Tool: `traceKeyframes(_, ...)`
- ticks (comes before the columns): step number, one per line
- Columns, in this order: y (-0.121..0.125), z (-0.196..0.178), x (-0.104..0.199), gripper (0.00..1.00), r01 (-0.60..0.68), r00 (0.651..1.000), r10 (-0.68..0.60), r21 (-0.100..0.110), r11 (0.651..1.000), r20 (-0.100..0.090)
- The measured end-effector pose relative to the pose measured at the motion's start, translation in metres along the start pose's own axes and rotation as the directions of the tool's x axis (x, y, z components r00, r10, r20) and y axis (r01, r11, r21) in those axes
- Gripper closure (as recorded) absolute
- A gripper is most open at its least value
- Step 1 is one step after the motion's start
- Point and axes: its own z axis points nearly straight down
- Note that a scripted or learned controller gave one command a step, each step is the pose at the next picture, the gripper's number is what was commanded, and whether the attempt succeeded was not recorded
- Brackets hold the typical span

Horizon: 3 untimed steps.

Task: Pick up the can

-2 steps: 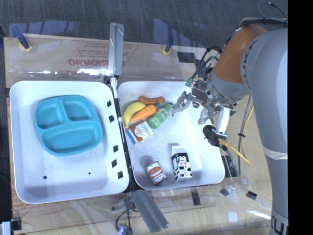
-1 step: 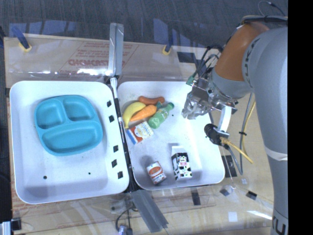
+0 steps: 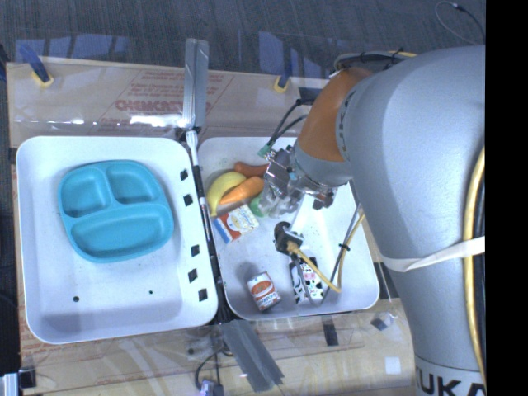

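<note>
Right bin [image 3: 363, 291], can [image 3: 262, 291] near front, carton [image 3: 308, 285] beside, tool [image 3: 285, 190] over carrot [image 3: 242, 191], grip unclear

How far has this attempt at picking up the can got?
Nothing looks done yet: the can lies on its side near the front of the right bin, untouched. In hand: the gripper hangs over the carrot and banana further back. Left: move to the can, grasp, lift.

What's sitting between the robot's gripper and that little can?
In the camera view, a small colourful packet lies between the gripper and the can, nearer the gripper; below it the right bin's white floor shows.
</note>
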Motion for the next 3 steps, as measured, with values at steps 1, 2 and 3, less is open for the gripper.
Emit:
traceKeyframes(1,0.008,-0.012,-0.046,1.0,-0.003,1.0,0.003,0.001,1.0,-0.001)
traceKeyframes(2,-0.073,-0.022,-0.074,1.0,-0.071,0.997,0.071,-0.001,0.997,0.0)
traceKeyframes(3,-0.086,-0.132,-0.038,1.0,0.25,0.968,-0.25,-0.006,0.968,0.001)
